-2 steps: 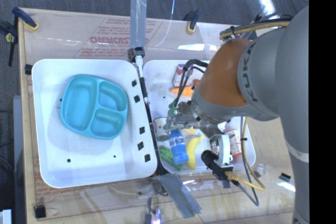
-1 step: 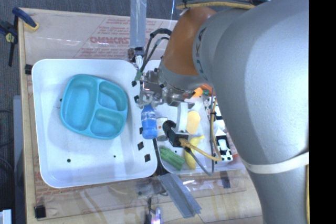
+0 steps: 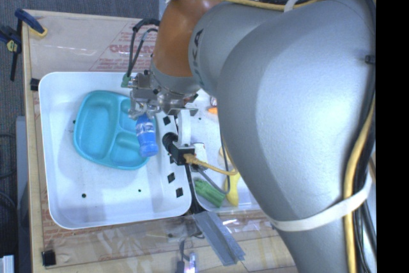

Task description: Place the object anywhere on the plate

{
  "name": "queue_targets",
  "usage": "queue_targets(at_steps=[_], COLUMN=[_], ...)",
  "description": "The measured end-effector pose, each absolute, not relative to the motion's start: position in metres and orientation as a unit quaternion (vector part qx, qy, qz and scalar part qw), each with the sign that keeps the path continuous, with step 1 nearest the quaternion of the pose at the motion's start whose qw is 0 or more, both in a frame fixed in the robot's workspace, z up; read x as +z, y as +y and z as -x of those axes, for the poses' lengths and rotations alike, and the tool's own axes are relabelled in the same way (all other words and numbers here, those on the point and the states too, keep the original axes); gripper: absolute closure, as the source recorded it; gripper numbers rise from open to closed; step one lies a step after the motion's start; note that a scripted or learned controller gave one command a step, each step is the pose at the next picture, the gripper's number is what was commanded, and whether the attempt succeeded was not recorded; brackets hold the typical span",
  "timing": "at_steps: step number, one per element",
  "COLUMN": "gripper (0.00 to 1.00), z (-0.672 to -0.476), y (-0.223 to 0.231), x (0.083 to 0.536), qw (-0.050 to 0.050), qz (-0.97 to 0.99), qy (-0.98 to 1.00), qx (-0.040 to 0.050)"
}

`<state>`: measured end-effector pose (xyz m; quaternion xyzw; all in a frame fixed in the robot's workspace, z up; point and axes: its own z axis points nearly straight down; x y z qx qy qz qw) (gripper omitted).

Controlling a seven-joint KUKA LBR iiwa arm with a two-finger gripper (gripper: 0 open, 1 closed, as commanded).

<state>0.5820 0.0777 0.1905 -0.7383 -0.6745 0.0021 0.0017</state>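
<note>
A light blue divided plate [image 3: 105, 130] lies in the left white bin [image 3: 57, 201]. A small blue bottle [image 3: 147, 137] stands over the plate's right rim, its top caught between the fingers of my gripper [image 3: 146, 113]. The gripper is shut on the bottle's upper end and reaches down from the grey arm with the orange band [image 3: 176, 35]. The arm hides most of the right bin.
Along the right bin's [image 3: 211, 204] near edge lie a green object [image 3: 209, 192] and a yellow one [image 3: 231, 187]. A small orange piece [image 3: 213, 110] peeks out by the arm. The bins' shared wall [image 3: 172, 182] runs just right of the plate.
</note>
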Motion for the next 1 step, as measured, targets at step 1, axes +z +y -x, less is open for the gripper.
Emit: queue_targets(at_steps=[1], gripper=[0.0], z=[-0.582], y=[0.0777], x=[0.1906], qw=[0.002], qz=[0.738], qy=[-0.675], qx=[0.0023])
